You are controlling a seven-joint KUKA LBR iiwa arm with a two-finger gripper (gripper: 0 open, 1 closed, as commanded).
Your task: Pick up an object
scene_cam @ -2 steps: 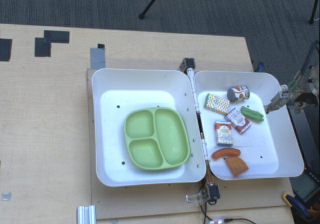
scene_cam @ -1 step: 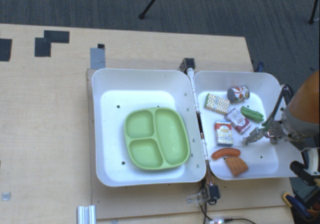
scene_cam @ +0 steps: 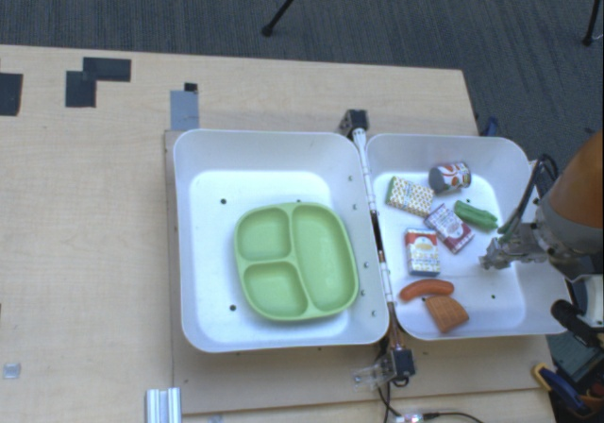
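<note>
The hand [scene_cam: 493, 257] hangs low over the right part of the right bin [scene_cam: 514, 152], reaching in from the right; whether it is spread or pressed together I cannot tell, and nothing shows in its grip. Everything it might pick lies to its left, so the coming move is, in my judgement, a short shift leftward and down.

Going by size: the tabletop [scene_cam: 94, 242] carries both bins. The left bin [scene_cam: 184, 223] holds a green divided plate [scene_cam: 295, 261], well apart from the hand. In the right bin, the white and red packet [scene_cam: 423, 252] lies left of the hand, its long axis running near to far. The patterned packet [scene_cam: 410, 195] sits farther off, toward the far left. The orange sausage [scene_cam: 427, 290] lies at the near left, long axis left to right, with a brown piece [scene_cam: 447, 314] just beside it. The small wrapper [scene_cam: 449, 226] and the green pepper [scene_cam: 475, 214] are nearest the hand, just to its far left; the pepper's long axis slants. The can [scene_cam: 449, 177] lies beyond.
</note>
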